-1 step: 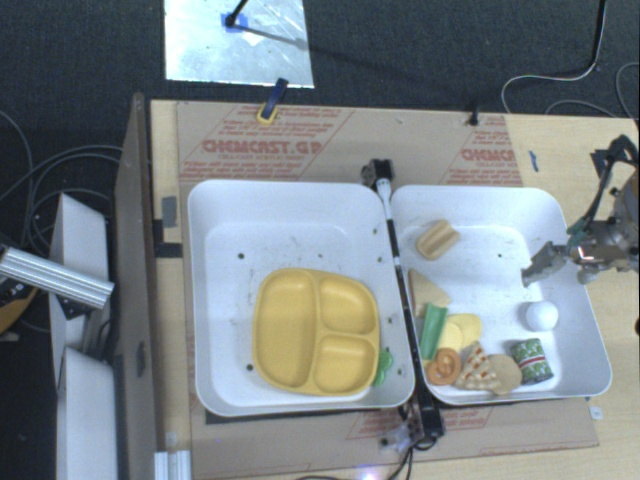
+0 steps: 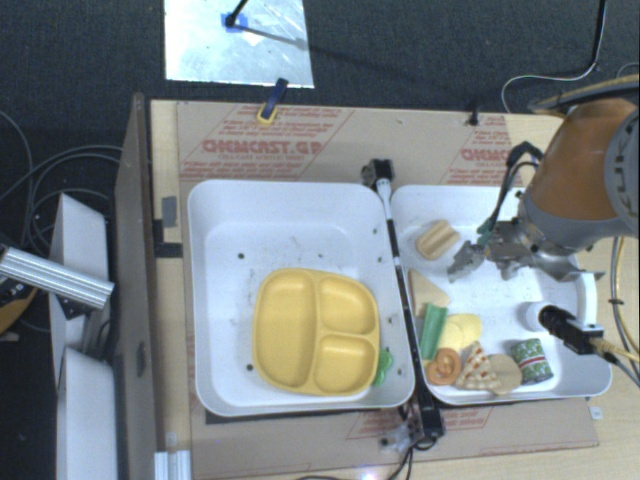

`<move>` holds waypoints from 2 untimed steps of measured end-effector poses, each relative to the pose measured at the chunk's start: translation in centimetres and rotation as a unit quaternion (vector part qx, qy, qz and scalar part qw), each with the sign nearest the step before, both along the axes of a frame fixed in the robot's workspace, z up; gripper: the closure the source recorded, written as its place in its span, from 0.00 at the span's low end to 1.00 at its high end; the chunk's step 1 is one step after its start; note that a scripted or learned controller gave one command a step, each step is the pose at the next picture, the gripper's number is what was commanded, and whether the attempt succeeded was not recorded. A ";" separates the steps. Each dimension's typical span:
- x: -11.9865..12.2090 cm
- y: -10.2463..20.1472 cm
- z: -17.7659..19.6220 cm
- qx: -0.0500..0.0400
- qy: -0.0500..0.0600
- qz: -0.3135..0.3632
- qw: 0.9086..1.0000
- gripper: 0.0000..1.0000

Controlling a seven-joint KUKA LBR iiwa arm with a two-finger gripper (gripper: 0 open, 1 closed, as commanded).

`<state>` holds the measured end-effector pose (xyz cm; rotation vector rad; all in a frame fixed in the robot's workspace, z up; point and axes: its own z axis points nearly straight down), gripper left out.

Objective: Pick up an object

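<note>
- Gripper (image 2: 478, 259) hangs over the right bin (image 2: 570, 386), fingers spread apart, nothing btwn them.
- Bread roll (image 2: 436, 239) just left of the fingertips, near bin's back-left.
- Front of bin: green stick (image 2: 432, 330), yellow piece (image 2: 461, 329), pizza slice (image 2: 478, 369), green can (image 2: 531, 360).
- Left bin (image 2: 215, 268) holds a yellow divided plate (image 2: 315, 329).
</note>
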<state>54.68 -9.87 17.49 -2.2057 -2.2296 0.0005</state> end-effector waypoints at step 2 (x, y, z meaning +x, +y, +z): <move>11.4 0.9 -9.0 -0.002 -0.006 -0.002 1.000 0.00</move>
